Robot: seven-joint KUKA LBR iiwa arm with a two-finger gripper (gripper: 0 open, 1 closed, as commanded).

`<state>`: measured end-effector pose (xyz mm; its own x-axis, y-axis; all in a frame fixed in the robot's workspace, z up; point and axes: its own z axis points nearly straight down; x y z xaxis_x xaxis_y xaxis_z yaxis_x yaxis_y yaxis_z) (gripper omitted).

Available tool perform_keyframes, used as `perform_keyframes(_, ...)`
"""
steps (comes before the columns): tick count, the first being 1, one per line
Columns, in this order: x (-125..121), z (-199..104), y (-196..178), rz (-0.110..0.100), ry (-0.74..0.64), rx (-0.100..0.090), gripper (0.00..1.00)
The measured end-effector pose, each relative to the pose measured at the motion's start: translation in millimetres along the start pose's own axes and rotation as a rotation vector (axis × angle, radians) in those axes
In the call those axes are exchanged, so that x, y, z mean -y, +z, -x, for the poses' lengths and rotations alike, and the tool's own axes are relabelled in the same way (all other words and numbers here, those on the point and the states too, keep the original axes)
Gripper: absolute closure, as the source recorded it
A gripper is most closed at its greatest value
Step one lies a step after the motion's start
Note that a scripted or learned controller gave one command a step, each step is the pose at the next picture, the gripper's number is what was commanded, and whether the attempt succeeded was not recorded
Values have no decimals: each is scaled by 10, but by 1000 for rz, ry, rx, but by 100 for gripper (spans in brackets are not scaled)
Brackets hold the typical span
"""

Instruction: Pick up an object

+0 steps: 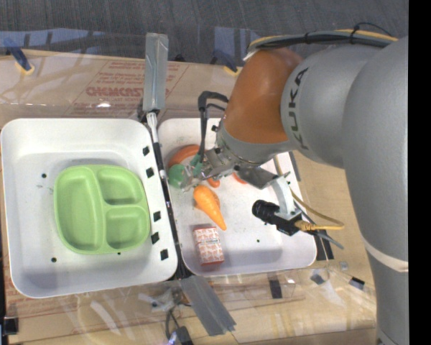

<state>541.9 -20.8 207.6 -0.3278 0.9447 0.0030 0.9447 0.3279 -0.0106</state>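
The gripper is down in the right bin, near its left wall, but I cannot tell how its fingers stand; the wrist hides them. A carrot lies just near of it, a tomato just beyond, and a small box by the near wall. The green tray sits alone in the left bin, with bare floor around it.

Green three-compartment plate lying flat in the middle of the left white bin, brown cardboard sheet with red print under clear plastic behind the bins, grey tape strip upright above the divide, grey carpet floor beyond
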Motion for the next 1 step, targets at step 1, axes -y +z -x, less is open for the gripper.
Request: perform_keyframes(1, 374, 510, -439, 7, -400, 5, 100)
